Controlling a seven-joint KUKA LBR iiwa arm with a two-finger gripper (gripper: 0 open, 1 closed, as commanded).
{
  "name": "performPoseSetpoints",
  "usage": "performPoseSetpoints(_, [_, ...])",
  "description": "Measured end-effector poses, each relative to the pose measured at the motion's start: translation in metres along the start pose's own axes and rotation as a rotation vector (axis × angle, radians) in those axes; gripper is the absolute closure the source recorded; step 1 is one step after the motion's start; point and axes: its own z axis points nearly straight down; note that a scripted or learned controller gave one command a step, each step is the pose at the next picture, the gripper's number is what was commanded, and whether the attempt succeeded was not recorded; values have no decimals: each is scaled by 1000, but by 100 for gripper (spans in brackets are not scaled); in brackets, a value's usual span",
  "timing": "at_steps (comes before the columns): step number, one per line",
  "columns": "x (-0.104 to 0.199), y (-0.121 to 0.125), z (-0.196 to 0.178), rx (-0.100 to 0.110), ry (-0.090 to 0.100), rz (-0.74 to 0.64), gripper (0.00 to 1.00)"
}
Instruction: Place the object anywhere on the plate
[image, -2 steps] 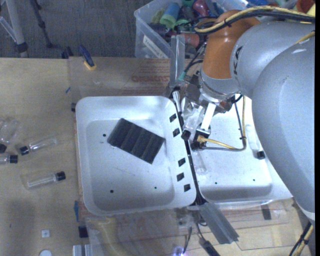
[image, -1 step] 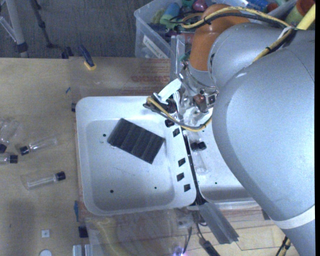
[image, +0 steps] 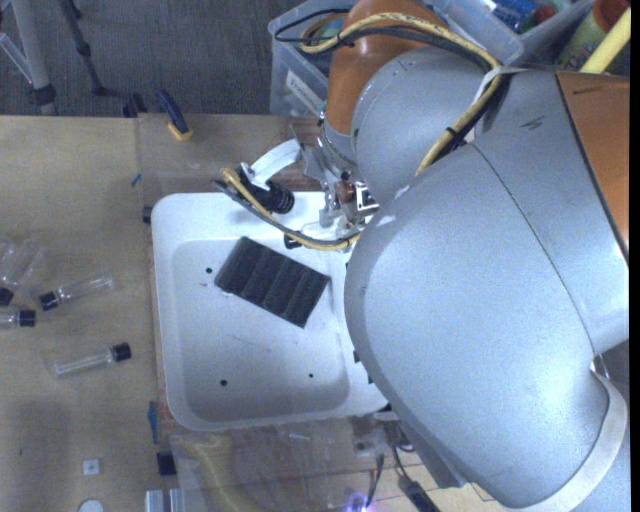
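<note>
A black ribbed rectangular slab lies flat and slightly askew in the upper middle of the left white bin. My arm's big grey body covers the right half of the view and hides the right bin. The wrist end with its yellow and black cables sits just beyond the bin's far right corner, up and to the right of the slab. The gripper is mostly tucked under the arm there.
Several small clear vials with black caps, such as one, lie on the wooden bench left of the bin. A blue clamp rests at the bench's far edge. Plastic storage boxes stand behind the arm.
</note>
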Motion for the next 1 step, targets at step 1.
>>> performPoseSetpoints(1, [12, -75, 70, 1, -1, 32, 100])
